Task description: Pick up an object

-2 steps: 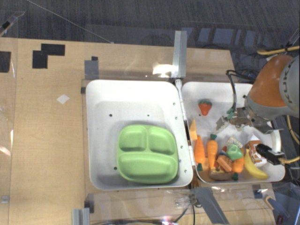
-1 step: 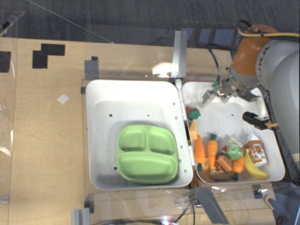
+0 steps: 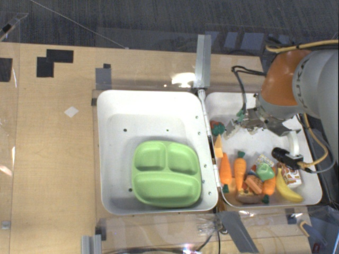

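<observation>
The right bin [image 3: 225,103] holds a heap of toy food along its near side. Two orange carrots [image 3: 226,169] [image 3: 240,168] lie side by side, and a yellow banana [image 3: 289,190] lies at the near right. A small red and green piece [image 3: 217,127] rests by the bin's left wall. My gripper [image 3: 242,123] hangs over the bin's bare middle, just right of that red and green piece and behind the carrots. Nothing shows in its grasp.
A green divided plate [image 3: 167,173] lies in the left bin [image 3: 122,120]. In the right bin's heap there are also a green piece [image 3: 265,171], a brown sausage [image 3: 253,184] and a small box [image 3: 291,175]. A black part [image 3: 283,155] with cables hangs below the arm.
</observation>
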Tool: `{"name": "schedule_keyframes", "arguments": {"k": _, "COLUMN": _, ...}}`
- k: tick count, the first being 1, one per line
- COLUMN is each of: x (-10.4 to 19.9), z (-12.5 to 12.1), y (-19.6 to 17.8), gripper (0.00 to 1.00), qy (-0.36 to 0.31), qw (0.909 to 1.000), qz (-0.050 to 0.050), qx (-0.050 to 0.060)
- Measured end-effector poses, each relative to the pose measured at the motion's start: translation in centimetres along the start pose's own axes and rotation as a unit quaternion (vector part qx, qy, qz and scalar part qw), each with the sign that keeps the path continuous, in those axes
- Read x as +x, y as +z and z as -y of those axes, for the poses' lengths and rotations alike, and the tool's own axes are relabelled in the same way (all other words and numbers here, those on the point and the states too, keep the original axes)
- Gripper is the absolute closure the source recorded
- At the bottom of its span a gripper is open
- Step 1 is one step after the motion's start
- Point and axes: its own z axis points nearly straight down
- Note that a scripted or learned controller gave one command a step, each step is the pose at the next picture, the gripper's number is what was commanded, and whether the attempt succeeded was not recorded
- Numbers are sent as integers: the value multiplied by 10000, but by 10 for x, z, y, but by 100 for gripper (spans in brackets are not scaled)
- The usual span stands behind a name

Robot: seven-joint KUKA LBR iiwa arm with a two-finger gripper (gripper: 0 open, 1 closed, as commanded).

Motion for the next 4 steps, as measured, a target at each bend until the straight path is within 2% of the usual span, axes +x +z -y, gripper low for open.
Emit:
{"name": "schedule_keyframes", "arguments": {"k": 1, "x": -3, "z": 72, "y": 13, "gripper": 0, "qy": 2, "qw": 9999, "qz": 23, "qx": -110}}
{"name": "schedule_keyframes", "arguments": {"k": 2, "x": 16, "z": 87, "y": 12, "gripper": 0, "qy": -177, "qw": 9997, "qz": 68, "qx": -158}}
{"name": "schedule_keyframes", "arguments": {"k": 3, "x": 17, "z": 105, "y": 12, "gripper": 0, "qy": -187, "qw": 9997, "qz": 54, "qx": -175}}
{"name": "schedule_keyframes", "arguments": {"k": 4, "x": 20, "z": 104, "y": 4, "gripper": 100, "qy": -206, "qw": 9997, "qz": 2, "qx": -145}}
